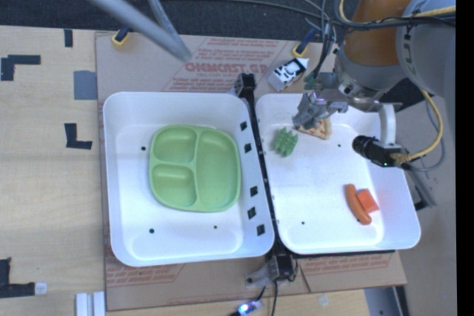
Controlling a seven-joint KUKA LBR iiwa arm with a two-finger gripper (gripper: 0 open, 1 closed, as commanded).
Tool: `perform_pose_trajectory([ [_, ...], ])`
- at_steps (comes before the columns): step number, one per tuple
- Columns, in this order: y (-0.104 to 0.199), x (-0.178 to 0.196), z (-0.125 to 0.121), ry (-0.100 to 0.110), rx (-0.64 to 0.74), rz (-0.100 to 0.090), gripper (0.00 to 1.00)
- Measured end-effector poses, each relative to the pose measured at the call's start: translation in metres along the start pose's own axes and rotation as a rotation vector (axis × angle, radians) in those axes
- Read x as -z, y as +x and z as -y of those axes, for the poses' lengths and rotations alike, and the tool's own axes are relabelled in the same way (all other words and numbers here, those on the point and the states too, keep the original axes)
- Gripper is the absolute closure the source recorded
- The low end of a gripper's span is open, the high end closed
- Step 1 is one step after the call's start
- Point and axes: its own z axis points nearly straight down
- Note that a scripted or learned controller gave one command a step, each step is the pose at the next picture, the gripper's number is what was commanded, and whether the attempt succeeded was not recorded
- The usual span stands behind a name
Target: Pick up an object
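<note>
In the right bin a small green leafy toy lies near the far left corner. Just right of it is a tan wedge-shaped piece, partly covered by my gripper, which hangs low over the bin's far edge. An orange carrot-like object rests at the bin's right side. The gripper sits directly above the tan piece and up-right of the green toy. Nothing can be made out between its fingers.
The left bin holds a green divided plate. A black divider with clips runs between the bins. Cables and a black cylinder hang from the arm over the right bin's far right side.
</note>
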Motion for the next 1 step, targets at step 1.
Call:
perform_pose_trajectory([
  [1,0.0406,-0.0075,0.0168,0.002,-0.001,0.001,1.0],
])
